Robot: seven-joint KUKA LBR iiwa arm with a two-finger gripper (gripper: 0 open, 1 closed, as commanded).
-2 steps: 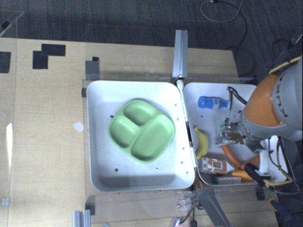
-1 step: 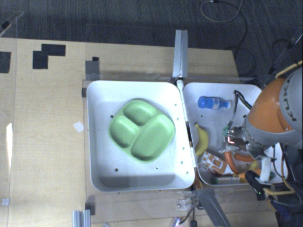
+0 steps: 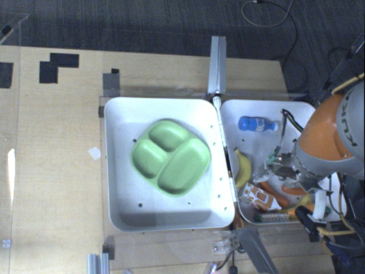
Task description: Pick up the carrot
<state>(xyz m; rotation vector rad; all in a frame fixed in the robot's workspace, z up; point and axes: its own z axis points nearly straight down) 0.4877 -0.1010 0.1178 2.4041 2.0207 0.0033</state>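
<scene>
The gripper [image 3: 279, 167] is down inside the right bin [image 3: 259, 108], low over the clutter at its near end, and whether it is open or closed cannot be told from this angle, nor whether it grips anything. The grey wrist sits right behind it, and above that the orange band [image 3: 319, 133] bulges large toward the camera, so the arm [image 3: 342, 136] comes in from the right edge and bends steeply down into the bin.

Just below the gripper lies the carrot [image 3: 275, 194], a slim orange piece running slantwise along the bin floor, its upper end close under the wrist, the other end pointing toward the bin's near wall. Whether the gripper touches it cannot be made out. Another reddish-orange item [image 3: 293, 190] shows just beside the carrot, partly tucked under the arm.

To the gripper's left, the banana [image 3: 243, 170] lies lengthwise near the divider between the bins. Below it and left of the carrot sits a small orange-and-white carton [image 3: 255, 197], and a dark bar-shaped thing [image 3: 272, 216] lies along the near wall. Up beyond the gripper, at the far end of the same bin, a blue bottle [image 3: 258, 124] lies on its side, well apart from the action.

Further left, across the divider, the left bin [image 3: 122, 210] holds a green sectioned plate [image 3: 171, 156], sitting flat around its middle
</scene>
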